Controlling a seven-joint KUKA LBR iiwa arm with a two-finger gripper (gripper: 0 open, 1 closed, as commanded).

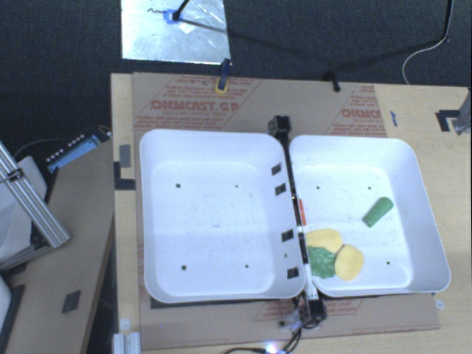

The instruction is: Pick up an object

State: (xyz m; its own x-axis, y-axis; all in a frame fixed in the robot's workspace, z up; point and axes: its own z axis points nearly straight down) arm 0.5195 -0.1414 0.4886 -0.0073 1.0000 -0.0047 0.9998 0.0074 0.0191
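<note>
Four small objects lie in the right bin (pixel 413 198), all in its near half: a green cylinder (pixel 377 212) lies alone and tilted toward the right wall, well apart from a cluster of three near the divide between the bins. In that cluster a pale yellow piece (pixel 324 239) sits farthest back, a flat dark green piece (pixel 320 262) touches it on the near side, and a round yellow piece (pixel 350 262) lies just beside both, on their right. Whether the pincer is released or clenched cannot be told, so nothing can be said of how the objects lie relative to it. The left bin (pixel 155 198) sits alongside, its rim touching that of the right bin, with small black clips (pixel 280 189) spaced along the seam. Both bins rest on a brown cardboard sheet (pixel 243 98) printed with red lettering, laid on a light wooden bench (pixel 74 271). A yellow and blue clip (pixel 222 80) stands at the sheet's far edge. Beyond it, a shiny silver plate (pixel 158 28) lies on dark carpet (pixel 59 50), and a thin white cable (pixel 435 46) curls at the far right. An aluminium rail (pixel 33 201) slants across the left. The cylinder looks smooth and matte with rounded ends; the yellow pieces look soft-edged and glossy, the dark green one rough and irregular.
</note>
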